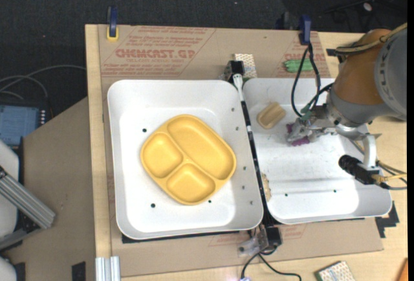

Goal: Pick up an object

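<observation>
Purple toy (298, 136) sat right under the gripper (303, 128); whether the fingers had closed, I couldn't tell.

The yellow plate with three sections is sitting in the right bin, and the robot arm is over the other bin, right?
Not quite. The camera view shows the yellow plate with three sections sitting in the left bin, not the right one. The robot arm is over the other bin, the right bin, near a tan block.
</observation>
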Controlling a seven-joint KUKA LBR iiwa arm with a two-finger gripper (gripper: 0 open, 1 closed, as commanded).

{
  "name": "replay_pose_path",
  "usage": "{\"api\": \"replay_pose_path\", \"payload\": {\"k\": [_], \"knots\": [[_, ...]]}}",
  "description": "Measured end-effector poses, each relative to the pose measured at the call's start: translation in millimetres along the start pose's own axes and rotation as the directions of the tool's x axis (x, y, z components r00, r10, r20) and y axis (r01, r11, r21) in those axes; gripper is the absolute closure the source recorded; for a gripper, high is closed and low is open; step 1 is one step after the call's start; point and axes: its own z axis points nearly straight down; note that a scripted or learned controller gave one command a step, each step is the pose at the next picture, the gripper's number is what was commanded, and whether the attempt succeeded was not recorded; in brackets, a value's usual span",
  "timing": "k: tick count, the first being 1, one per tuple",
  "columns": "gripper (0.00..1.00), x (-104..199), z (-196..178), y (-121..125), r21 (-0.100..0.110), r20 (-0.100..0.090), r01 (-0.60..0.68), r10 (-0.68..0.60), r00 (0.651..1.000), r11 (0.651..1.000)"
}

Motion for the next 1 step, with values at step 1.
{"api": "replay_pose_path", "payload": {"k": [1], "knots": [[1.0,71.1,-113.0,25.9,-0.013,0.0,0.008,-0.008,1.0,1.0]]}}
